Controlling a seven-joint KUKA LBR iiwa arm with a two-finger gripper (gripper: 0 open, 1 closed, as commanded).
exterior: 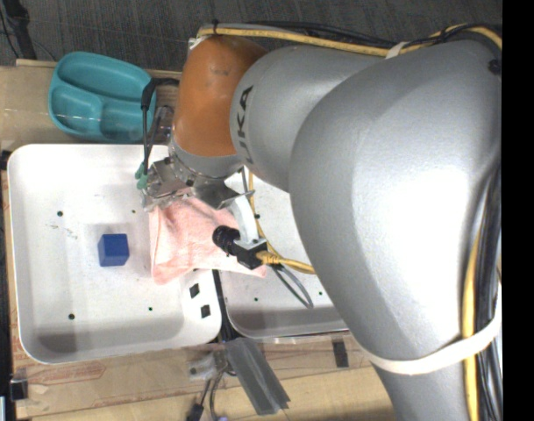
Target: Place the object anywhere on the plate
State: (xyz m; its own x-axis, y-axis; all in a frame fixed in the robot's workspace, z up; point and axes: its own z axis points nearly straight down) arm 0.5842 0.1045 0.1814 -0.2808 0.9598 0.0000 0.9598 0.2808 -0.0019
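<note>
A teal divided plate (pixel 98 95) lies outside the bins at the back left, on the bench. In the left bin (pixel 39 235) a small blue cube (pixel 114 249) rests on the floor, left of the middle. A crumpled pink cloth (pixel 192 239) lies at the bin's right side, against the wall between the two bins. My gripper (pixel 166 185) sits at the cloth's upper edge, below the orange wrist band (pixel 212 86). The wrist covers where the gripper meets the cloth. The cube is well clear of the gripper, to its lower left.
The big grey arm (pixel 380 191) covers most of the right bin (pixel 284 323). A black fitting with a yellow cable (pixel 240 248) hangs over the cloth's right side. The bench's wooden edge (pixel 65 371) runs along the front.
</note>
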